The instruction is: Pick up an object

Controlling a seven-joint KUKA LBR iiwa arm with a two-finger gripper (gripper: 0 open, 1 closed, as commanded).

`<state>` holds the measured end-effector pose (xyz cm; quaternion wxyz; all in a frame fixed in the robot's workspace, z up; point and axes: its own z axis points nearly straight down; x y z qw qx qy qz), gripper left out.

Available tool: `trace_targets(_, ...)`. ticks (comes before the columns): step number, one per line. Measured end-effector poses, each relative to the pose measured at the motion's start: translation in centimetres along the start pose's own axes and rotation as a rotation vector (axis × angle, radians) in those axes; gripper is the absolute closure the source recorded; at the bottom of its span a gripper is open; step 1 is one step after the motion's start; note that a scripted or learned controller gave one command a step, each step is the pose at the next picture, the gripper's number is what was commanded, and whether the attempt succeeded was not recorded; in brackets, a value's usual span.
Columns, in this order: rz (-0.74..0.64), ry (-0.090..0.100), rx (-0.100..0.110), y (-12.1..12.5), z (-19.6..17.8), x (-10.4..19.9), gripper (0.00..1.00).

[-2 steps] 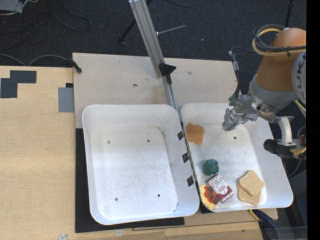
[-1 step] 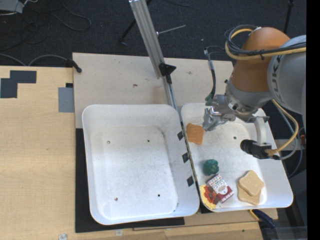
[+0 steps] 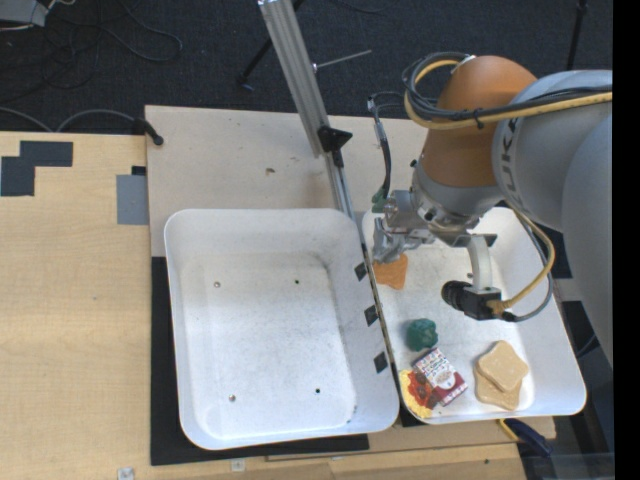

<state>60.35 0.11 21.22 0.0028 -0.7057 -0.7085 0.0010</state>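
An orange block [image 3: 391,273] lies at the left side of the right bin [image 3: 545,388], close to the divider between the bins. My gripper [image 3: 388,250] hangs directly over it, its tip meeting the block's top edge; the wrist hides the contact. Further forward in the same bin lie a green lump [image 3: 421,333], a red and white packet [image 3: 438,376] on top of a yellow item [image 3: 413,395], and a tan bread-shaped piece [image 3: 500,373].
The left bin [image 3: 200,258] sits alongside, its right rim touching the right bin. A slanted aluminium rail [image 3: 300,78] rises behind the bins, near the gripper. A black cable fitting [image 3: 472,298] hangs from the arm over the right bin.
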Motion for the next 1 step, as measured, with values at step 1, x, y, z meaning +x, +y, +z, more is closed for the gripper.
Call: trace_targets(1,0.000,0.000,-0.004,0.69,-1.46,5.19,1.00)
